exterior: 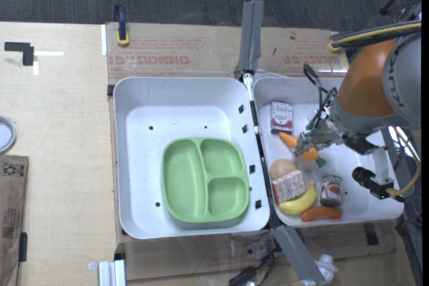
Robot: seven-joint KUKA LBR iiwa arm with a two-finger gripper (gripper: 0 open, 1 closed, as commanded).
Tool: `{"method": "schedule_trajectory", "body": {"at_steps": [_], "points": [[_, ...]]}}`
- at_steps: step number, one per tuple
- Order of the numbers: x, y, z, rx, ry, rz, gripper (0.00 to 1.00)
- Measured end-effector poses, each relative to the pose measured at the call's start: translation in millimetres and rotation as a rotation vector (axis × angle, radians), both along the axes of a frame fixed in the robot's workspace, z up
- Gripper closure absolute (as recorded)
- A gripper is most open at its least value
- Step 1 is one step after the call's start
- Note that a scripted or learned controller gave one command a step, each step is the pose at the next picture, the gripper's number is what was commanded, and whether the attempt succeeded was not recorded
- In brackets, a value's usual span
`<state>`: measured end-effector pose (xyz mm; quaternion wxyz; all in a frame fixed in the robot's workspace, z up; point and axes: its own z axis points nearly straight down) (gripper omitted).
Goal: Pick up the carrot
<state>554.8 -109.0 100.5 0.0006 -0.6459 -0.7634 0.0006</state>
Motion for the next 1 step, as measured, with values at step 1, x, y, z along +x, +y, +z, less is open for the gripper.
{"method": "schedule_trajectory", "body": {"at_steps": [1], "points": [[19.0, 70.3, 90.4, -0.002, 0.001, -0.373, 1.00]]}}
